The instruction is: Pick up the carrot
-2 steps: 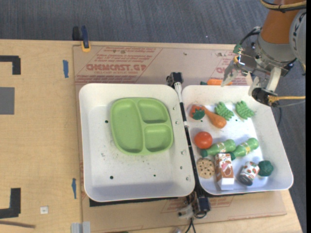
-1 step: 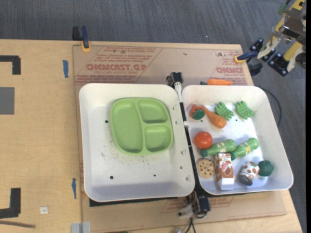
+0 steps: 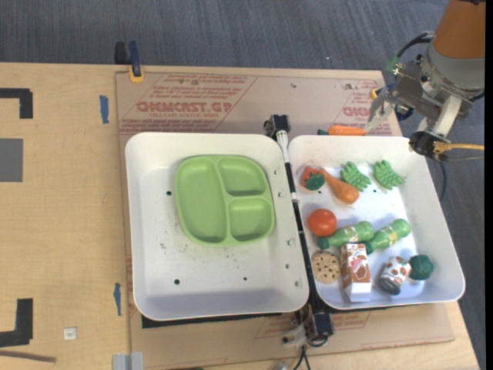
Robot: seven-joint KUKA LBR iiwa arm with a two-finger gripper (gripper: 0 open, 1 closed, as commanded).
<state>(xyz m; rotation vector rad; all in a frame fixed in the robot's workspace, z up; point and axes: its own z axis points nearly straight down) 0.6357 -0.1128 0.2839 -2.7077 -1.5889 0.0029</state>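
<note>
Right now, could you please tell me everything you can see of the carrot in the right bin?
The carrot is a small orange toy, plastic by its look, tapered like a cone. It lies flat and slantwise in the upper left part of the right bin, thick end toward the lower right. Its thin end meets the red and green toy. A green leafy piece lies right beside it.

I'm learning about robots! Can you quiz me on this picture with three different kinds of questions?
1. True or false: the carrot lies in the bin with the green tray.
2. What lies nearest the carrot's leafy end? A) cookie B) strawberry C) milk carton
3. Fill in: the gripper hangs above the right bin's ____ edge.

Key: 1 false; 2 B; 3 far.
</note>
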